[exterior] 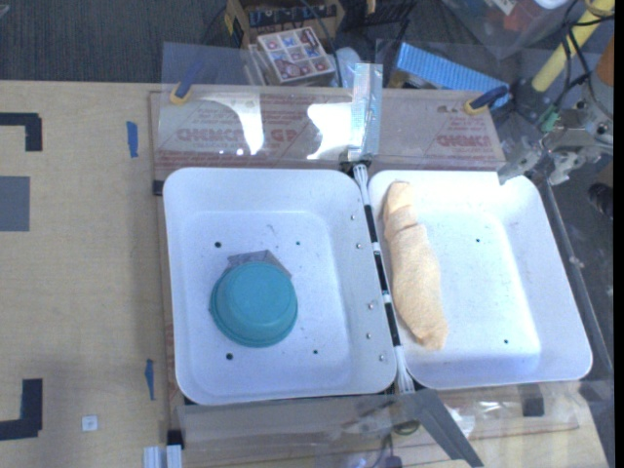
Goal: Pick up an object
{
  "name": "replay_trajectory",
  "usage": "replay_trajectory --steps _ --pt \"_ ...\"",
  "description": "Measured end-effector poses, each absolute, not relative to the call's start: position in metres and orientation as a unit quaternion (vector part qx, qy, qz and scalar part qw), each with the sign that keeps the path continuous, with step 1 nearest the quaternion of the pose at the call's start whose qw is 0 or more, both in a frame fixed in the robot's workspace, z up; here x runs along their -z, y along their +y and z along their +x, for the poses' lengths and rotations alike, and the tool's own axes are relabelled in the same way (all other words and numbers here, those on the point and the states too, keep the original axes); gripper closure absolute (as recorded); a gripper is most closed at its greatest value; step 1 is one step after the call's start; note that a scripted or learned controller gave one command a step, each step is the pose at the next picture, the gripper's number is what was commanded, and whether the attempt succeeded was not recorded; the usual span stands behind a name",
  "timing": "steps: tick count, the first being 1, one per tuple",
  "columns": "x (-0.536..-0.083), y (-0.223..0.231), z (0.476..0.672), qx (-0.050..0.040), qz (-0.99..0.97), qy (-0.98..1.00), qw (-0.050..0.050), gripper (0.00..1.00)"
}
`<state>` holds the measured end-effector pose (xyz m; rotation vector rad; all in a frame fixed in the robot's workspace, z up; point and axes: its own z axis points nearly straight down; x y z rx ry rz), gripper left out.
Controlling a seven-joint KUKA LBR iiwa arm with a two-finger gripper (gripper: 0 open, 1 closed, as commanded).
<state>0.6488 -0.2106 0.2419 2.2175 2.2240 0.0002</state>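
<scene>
A teal bowl (254, 303) lies upside down in the left bin (195, 203), left of its middle, with a small grey flat piece (255, 258) poking out at its far edge. A long tan loaf-shaped object (413, 276) lies along the left wall of the right bin (507, 261). My gripper (534, 156) hangs at the far right corner of the right bin, above its rim and well away from both objects. Nothing shows in it.
A clear plastic panel (331, 130) stands behind both bins. Beyond it lie a blue ridged block (441, 66), a patterned box (292, 55) and cables. Tan bench surface (78, 261) with black marks stretches to the left.
</scene>
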Motion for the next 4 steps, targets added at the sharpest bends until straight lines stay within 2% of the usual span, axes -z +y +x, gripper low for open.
replay_trajectory --steps 1,2,3,4 --pt "-0.108 -0.114 0.668 -0.0005 0.648 0.761 0.001 0.00" --pt "-0.217 -0.183 0.652 -0.0004 0.707 0.707 0.002 0.00" --pt "-0.117 -0.133 0.668 -0.0005 0.543 0.840 0.001 0.00" --pt "-0.155 -0.105 0.630 -0.0002 0.612 0.791 0.000 0.00"
